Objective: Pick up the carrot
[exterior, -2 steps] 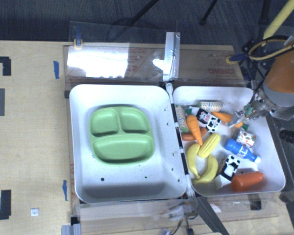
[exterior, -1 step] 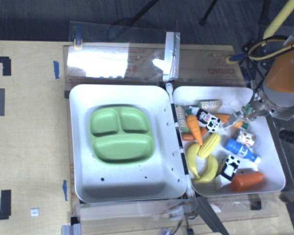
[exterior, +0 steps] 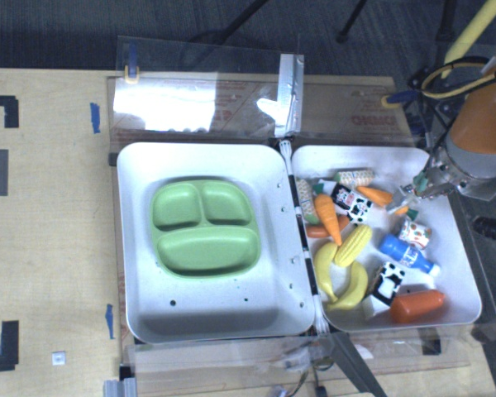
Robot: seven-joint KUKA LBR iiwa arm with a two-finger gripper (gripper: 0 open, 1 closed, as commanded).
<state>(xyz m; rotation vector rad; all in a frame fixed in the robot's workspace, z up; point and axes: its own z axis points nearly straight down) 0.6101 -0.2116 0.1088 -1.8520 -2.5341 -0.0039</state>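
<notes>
The carrot (exterior: 328,218) is lying untouched at nine o'clock in the right bin (exterior: 467,292), so the pick is not yet done. The gripper (exterior: 419,187) is hovering at two o'clock; how wide it is, I cannot tell.

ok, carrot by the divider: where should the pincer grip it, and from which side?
Grip the carrot at its thick upper half, from straight above, closing across its width. It lies flat, tapering toward the corn, and that end is crowded; the thick end has more room. The pincer sits to its right.
</notes>
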